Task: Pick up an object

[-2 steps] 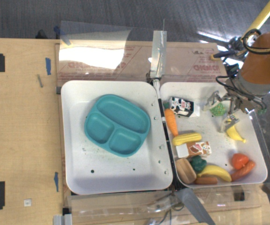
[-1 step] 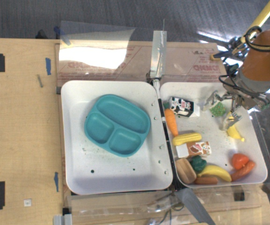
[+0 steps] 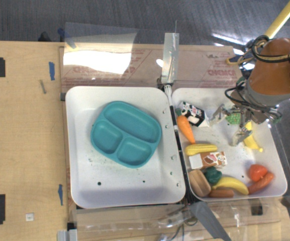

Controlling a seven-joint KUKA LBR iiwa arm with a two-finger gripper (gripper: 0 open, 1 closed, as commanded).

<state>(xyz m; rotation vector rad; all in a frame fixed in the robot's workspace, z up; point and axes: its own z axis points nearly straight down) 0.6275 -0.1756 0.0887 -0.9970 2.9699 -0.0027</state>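
Note:
The right white bin (image 3: 281, 170) holds several toy foods. Among them are an orange carrot (image 3: 186, 128), a black-and-white toy (image 3: 192, 113), a yellow corn piece (image 3: 201, 148), a small printed carton (image 3: 214, 159), a banana (image 3: 232, 185) and a red tomato (image 3: 258, 172). My gripper (image 3: 238, 124) hangs low over the bin's upper right part, under the orange wrist band (image 3: 275, 67). A small green item (image 3: 233, 118) lies right at the gripper, and a small yellow piece (image 3: 254, 142) sits just below and to its right. I cannot make out whether anything is held.
The left white bin (image 3: 79, 185) bears a teal divided plate (image 3: 126, 133). A brown bread piece (image 3: 200, 183) and a dark green toy (image 3: 214, 174) crowd the right bin's front. A clear upright divider (image 3: 170, 59) stands behind the bins.

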